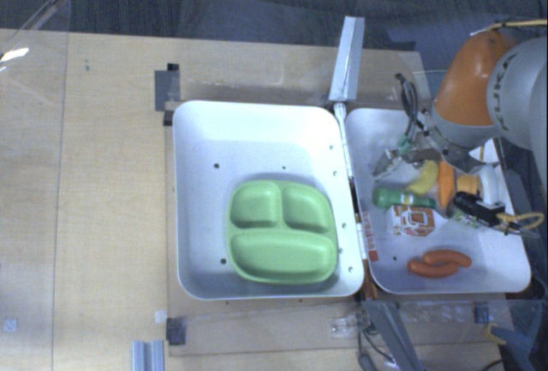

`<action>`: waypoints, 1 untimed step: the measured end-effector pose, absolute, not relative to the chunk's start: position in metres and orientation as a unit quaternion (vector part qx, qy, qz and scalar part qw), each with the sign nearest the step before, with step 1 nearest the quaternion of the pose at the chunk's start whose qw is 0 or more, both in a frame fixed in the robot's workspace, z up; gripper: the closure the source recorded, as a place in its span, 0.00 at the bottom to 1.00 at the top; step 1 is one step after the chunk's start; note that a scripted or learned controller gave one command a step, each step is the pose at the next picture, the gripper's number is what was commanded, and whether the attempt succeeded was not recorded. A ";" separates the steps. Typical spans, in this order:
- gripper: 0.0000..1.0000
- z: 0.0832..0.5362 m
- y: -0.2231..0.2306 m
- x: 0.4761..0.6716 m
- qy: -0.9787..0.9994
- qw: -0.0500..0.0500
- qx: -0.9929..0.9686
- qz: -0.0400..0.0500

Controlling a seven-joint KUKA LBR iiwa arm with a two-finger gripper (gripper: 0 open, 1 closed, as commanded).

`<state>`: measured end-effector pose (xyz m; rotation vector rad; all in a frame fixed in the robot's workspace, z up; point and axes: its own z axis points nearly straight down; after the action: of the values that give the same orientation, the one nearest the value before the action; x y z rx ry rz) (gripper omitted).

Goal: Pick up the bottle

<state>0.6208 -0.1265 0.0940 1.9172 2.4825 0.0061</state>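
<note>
The bottle [401, 199] is green and lies on its side in the right bin [377, 271], its neck pointing left toward the divider. My gripper [401, 158] hangs over the upper part of that bin, just above the bottle and apart from it. Nothing shows between its tips. The grey arm with its orange band [467, 95] comes in from the right and hides the bin's far right corner.
A yellow banana [421, 181] and an orange carrot [446, 181] lie right behind the bottle. A small printed carton [415, 224] and a red sausage [439, 263] lie in front. The left bin [197, 155] holds a green divided plate [281, 230].
</note>
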 end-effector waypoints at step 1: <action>0.00 0.090 -0.182 0.580 0.830 0.006 0.557 0.003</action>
<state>0.5802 -0.1816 0.0899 1.7443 2.5992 0.0079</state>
